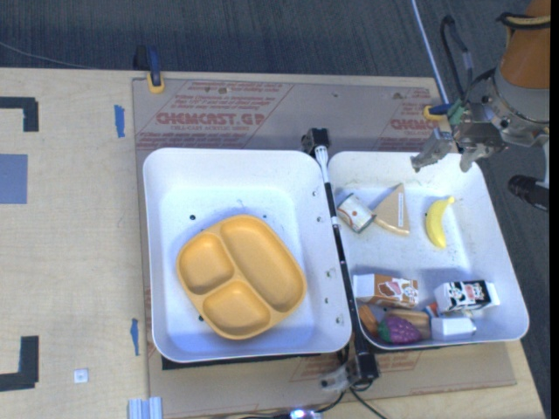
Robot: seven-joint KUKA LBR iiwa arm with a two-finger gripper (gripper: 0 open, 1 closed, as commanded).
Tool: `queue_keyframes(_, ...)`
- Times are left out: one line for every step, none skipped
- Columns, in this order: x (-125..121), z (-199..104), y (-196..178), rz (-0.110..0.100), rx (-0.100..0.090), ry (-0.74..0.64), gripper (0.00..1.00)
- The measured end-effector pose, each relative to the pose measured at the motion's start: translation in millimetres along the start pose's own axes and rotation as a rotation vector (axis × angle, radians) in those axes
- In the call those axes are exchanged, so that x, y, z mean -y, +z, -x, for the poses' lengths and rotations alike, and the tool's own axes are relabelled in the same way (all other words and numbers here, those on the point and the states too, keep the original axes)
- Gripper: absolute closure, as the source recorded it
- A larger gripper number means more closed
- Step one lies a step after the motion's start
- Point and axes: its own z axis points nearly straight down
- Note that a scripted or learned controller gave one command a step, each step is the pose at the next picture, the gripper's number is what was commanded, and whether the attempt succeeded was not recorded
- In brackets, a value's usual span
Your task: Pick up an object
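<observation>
My gripper [447,158] hangs over the far rim of the right bin [500,260], its two fingers spread open with nothing between them. Below it in that bin lie a yellow banana [438,221], a tan wedge of toy sandwich [392,209] and a small white cup with a brown band [355,211]. At the near end sit a printed snack box [389,290], a black-and-white milk carton [465,296], a purple bunch of grapes [400,329] and a white block [452,326].
The left bin [166,199] holds a yellow three-part plate [240,275]. A black clamp [315,140] sits at the far end of the seam between the bins. The arm's orange band [530,51] is at the upper right.
</observation>
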Motion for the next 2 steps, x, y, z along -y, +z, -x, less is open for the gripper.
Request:
queue_keyframes(10.6,32.9,74.1,-0.001,0.000,0.001,0.00)
queue_keyframes(8.9,56.7,165.8,0.004,0.001,-0.001,0.00)
